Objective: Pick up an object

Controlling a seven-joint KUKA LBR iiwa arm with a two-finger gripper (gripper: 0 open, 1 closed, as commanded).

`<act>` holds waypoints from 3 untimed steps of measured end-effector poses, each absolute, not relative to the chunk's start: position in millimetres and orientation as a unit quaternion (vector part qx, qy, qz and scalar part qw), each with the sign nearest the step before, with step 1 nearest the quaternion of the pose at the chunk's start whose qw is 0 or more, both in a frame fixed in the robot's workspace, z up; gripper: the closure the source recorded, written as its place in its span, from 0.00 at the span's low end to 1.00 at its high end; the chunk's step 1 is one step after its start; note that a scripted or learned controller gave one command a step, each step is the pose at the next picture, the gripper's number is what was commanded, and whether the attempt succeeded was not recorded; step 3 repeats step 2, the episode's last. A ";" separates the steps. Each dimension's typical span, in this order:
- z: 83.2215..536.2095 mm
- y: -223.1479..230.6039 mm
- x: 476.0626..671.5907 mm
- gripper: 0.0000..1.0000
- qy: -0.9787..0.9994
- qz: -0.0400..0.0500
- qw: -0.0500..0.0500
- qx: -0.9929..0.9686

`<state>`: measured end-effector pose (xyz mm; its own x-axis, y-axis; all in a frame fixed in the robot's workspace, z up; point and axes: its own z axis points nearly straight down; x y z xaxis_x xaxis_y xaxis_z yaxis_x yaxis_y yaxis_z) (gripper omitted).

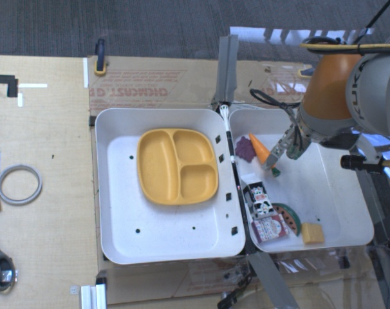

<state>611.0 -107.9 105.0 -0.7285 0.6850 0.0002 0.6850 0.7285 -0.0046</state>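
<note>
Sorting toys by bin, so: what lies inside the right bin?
The right bin holds purple grapes, an orange carrot, a cow-print block, a watermelon slice, a red-and-white packet and a yellow block. The arm covers the far right corner.

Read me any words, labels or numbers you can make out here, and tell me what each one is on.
"KUK", cut off at the frame edge: on the grey arm.
Red mirrored print on the cardboard: too blurred to read.
Small packets in the right bin: print too small.
</note>
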 end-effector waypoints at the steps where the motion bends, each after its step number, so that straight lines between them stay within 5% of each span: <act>1: 94.5 -111.3 622.8 1.00 -0.939 0.000 -0.003 -0.343; 2: 191.1 -37.6 647.4 1.00 -0.913 0.000 -0.001 -0.407; 3: 191.1 -37.6 647.4 1.00 -0.913 0.000 -0.001 -0.407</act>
